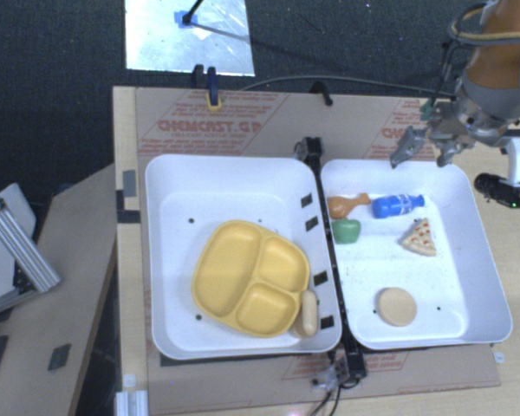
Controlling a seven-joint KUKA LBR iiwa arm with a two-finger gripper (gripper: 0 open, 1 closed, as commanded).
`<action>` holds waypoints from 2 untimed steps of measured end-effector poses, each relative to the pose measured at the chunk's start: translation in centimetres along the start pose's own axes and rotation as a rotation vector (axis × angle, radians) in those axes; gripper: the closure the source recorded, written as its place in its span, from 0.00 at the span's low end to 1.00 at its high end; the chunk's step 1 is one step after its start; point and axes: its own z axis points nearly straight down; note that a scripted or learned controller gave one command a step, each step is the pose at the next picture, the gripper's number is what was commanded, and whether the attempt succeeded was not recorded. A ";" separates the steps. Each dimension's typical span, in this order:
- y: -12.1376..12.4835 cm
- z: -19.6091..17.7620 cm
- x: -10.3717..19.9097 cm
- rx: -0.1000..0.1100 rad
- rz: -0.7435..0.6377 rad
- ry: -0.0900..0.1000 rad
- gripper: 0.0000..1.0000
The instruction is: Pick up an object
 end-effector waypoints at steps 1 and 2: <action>0.2 -0.7 0.0 -0.012 -0.002 -0.002 0.00; 0.0 3.8 -0.8 -0.008 0.001 -0.002 0.00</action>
